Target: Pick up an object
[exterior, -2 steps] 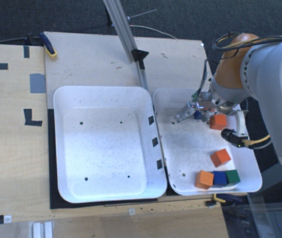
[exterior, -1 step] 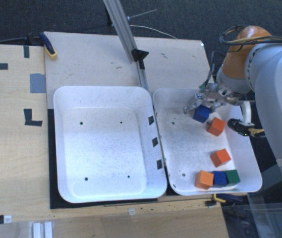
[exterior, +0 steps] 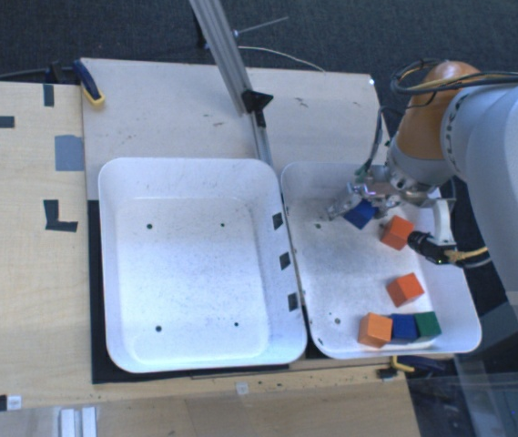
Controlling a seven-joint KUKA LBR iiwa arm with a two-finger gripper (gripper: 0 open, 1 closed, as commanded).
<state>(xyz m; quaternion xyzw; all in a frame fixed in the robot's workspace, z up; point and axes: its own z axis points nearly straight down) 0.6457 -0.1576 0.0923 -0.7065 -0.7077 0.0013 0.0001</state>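
Observation:
My gripper (exterior: pixel 360 200) hangs over the far part of the right bin (exterior: pixel 331 280), reaching in from the right. A small blue block (exterior: pixel 360 215) sits tilted right at its tip, touching or just under it; I cannot make out whether it is gripped. An orange block (exterior: pixel 397 233) lies just to the right of that. Another orange block (exterior: pixel 405 289) lies further toward the front. Along the front edge an orange block (exterior: pixel 376 329), a blue block (exterior: pixel 404 327) and a green block (exterior: pixel 428 324) stand in a row.
The left bin (exterior: pixel 113 244) stands beside the right one, their rims meeting in the middle. A slanted metal pole (exterior: pixel 227 53) rises behind the bins. The arm's grey body and cables (exterior: pixel 450 248) fill the right side.

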